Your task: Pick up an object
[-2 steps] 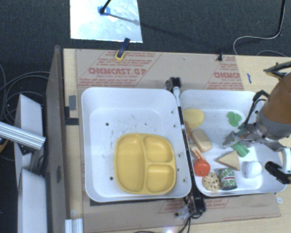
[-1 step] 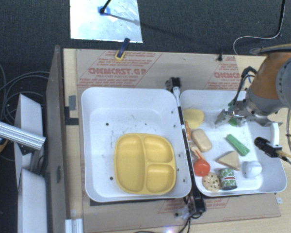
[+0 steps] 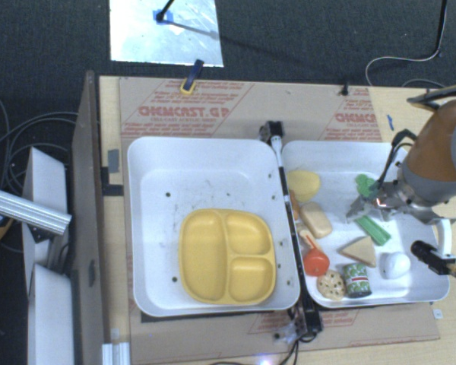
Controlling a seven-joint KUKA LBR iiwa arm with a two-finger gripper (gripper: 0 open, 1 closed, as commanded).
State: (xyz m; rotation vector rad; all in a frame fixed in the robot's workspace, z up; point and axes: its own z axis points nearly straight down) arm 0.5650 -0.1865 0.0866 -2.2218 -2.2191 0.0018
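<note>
Over the right bin's (image 3: 342,166) middle your gripper (image 3: 368,204) hangs | whether it's open, can't tell | green piece (image 3: 374,230) just beneath, crowded by the tan wedge (image 3: 359,250) | drop straight, centred on green, clear of neighbours

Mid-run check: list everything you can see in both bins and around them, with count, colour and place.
bins: 2, white, side by side on bench
divided tray: 1, yellow, left bin
lemon-like piece: 1, yellow, right bin top left
bread-like piece: 1, tan, below it
green pieces: 2, right bin centre, beside gripper
wedge: 1, tan, lower centre
tomato-like piece: 1, red
cookie: 1, speckled
can: 1, green-red
egg-like piece: 1, white
gripper: 1, grey, over right bin
</note>
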